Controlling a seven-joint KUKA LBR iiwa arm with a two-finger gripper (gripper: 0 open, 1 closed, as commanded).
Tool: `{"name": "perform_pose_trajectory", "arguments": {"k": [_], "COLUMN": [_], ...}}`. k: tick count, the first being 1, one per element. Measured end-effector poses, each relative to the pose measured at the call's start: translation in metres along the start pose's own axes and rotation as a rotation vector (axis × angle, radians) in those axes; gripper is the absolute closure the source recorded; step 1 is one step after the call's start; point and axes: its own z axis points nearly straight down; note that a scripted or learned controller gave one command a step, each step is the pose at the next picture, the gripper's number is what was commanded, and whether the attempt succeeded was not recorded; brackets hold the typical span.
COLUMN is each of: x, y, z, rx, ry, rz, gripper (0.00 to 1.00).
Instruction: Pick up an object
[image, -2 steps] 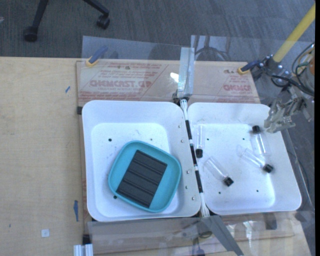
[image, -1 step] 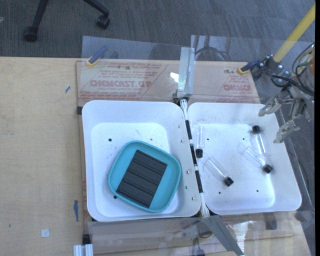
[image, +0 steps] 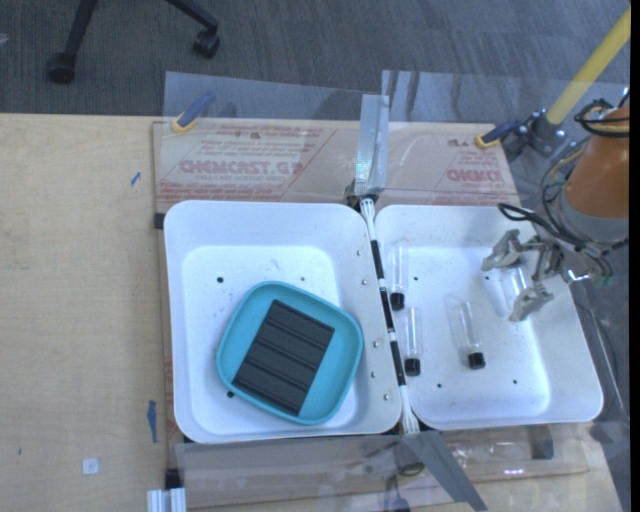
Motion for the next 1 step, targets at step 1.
{"name": "perform_pose_trajectory", "arguments": {"k": [1], "x": [0.017], "y": [0.0847], "z": [0.0115], "rx": [0.001], "ry": [-0.005], "rz": [-0.107], "gripper": [0.0]}}
